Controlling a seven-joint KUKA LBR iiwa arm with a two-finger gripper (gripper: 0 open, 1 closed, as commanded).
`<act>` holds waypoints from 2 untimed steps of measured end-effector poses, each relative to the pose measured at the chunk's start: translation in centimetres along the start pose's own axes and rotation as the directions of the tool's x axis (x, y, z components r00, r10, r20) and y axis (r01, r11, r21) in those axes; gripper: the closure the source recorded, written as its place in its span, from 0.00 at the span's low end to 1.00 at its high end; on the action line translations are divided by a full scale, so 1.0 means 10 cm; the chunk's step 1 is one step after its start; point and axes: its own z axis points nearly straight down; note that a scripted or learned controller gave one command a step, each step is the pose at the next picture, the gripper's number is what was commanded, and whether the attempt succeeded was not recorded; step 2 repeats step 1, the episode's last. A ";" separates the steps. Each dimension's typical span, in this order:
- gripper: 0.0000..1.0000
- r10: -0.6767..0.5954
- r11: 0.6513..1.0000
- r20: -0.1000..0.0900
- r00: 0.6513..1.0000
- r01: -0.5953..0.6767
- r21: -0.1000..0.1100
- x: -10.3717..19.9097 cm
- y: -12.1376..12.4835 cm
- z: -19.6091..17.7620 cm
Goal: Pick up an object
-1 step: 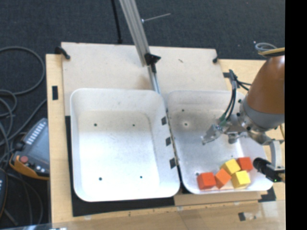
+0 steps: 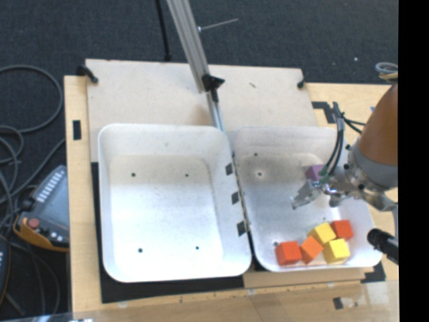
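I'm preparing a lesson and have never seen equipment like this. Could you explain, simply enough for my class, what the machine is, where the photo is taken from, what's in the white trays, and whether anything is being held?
The photo comes from one fixed camera above a bench, looking down at a slant. On the bench sit two shallow white bins: the left bin and the right bin. The machine entering from the right is a robot arm, grey with an orange band. Its gripper, a two-finger claw, hangs over the right bin. In that bin's near corner lies a cluster of small blocks: three orange blocks and two yellow blocks. A small purple object shows just beside the gripper; whether it is being held is unclear from this view. The slanted metal pole at the top looks like a support post.
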 end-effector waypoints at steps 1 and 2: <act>0.00 0.003 1.000 0.002 1.000 -0.003 0.006 -0.49 0.55 0.59; 0.00 0.003 1.000 0.002 1.000 -0.003 0.006 -0.49 0.55 0.59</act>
